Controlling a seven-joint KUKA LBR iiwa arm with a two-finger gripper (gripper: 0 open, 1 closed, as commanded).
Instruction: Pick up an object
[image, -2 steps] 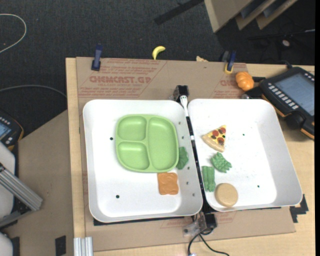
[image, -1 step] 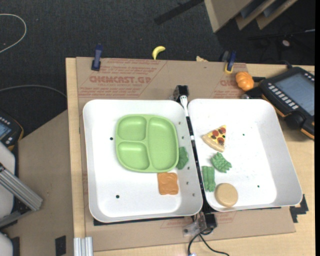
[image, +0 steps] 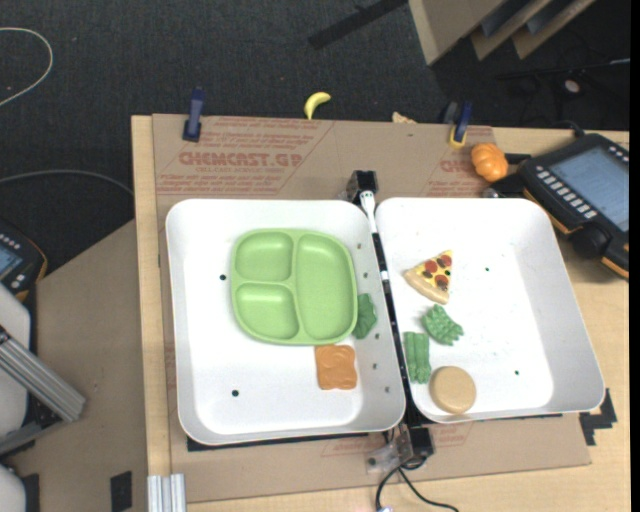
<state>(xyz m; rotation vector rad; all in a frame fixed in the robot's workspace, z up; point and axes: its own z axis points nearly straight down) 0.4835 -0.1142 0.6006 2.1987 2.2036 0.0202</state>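
Any one of these things would do for a pick, and they lie in both white bins on the bench (image: 250, 160). In the right bin (image: 530, 300) everything crowds toward the 9 o'clock wall: a pizza slice (image: 432, 277) furthest up, a leafy green piece (image: 441, 326) just at its 6 o'clock, a long green piece (image: 416, 356) near the dividing rims, and a round tan biscuit (image: 453, 389) at the 7 o'clock corner, touching or nearly touching the long green piece's lower end. That long piece runs 12 to 6, so I judge a grip across it should close along the 9-to-3 line. The left bin (image: 200, 330) holds a green divided plate (image: 295, 285) near its middle, a small green piece (image: 363, 315) against the plate's 3 o'clock edge, and an orange-brown slab (image: 337, 367) just off the plate's 5 o'clock corner. My arm comes in from 3 o'clock, so the right bin is my nearer reach, and the pizza slice, standing clear of its neighbours, looks the easiest mark. Whether my fingers are released or clenched I cannot tell. The pick is not yet made; each thing lies flat in its bin.
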